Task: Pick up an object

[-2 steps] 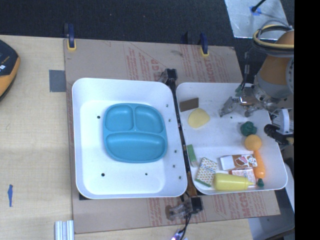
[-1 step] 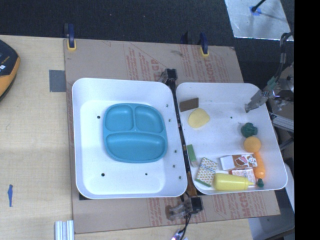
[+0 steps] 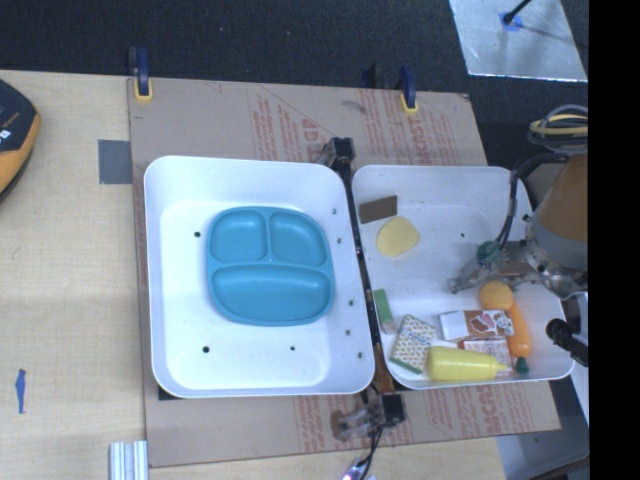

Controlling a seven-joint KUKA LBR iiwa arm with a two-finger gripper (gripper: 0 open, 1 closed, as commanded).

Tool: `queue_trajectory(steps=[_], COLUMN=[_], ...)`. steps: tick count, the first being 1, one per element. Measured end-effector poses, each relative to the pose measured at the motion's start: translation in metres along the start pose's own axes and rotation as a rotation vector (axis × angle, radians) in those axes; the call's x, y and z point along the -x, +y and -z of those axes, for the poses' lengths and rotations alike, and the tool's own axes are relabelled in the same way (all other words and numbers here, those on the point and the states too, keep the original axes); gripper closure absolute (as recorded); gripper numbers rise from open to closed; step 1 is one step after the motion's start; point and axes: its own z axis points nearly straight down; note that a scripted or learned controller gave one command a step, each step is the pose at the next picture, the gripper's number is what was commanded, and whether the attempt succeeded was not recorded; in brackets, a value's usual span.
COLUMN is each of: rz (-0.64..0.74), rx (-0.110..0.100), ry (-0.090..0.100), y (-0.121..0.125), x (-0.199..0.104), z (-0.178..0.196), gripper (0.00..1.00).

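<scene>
A: Which object is the likeliest pick?

B: My guess is the small orange ball [image 3: 496,295]. It sits in the right bin [image 3: 440,186], toward that bin's right edge and near its front, and the tool [image 3: 480,264] hangs just behind it, reaching in from the right. Thin metal prongs splay out there, but I cannot tell how the tool stands, and nothing is visibly held in it.

A: How should the grasp go?

B: I'd centre over the ball before descending. It is round and will likely roll if nudged on 1 side. An orange carrot-like piece [image 3: 519,335] and a small printed card [image 3: 487,322] lie close in front, so come straight down to avoid catching them.

A: What else is in that bin?

B: A yellow bottle-like object [image 3: 462,365] along the front edge, a patterned packet [image 3: 411,343] to its left, a pale yellow round piece [image 3: 397,236] and a brown rectangular block [image 3: 378,209] toward the back-left corner, and a green stick [image 3: 383,309] by the left wall.

A: And the left bin [image 3: 170,268]?

B: 1 blue divided plate [image 3: 268,265] with 3 compartments, lying about mid-bin, nothing on it.
</scene>
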Motion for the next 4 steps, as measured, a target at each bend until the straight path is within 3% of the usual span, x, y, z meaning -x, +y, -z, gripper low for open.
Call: queue_trajectory(steps=[1, 2, 3, 4], rz=[0.002, -0.001, 0.0, 0.001], rx=[0.016, 0.001, 0.002, 0.023], ry=[-0.005, -0.001, -0.001, -0.002], y=[0.087, 0.028, -0.019, -0.052], x=[0.001, 0.001, -0.008, -0.002], z=[0.008, 0.005, 0.005, 0.008], gripper=[0.0, 0.0, 0.0, 0.0])
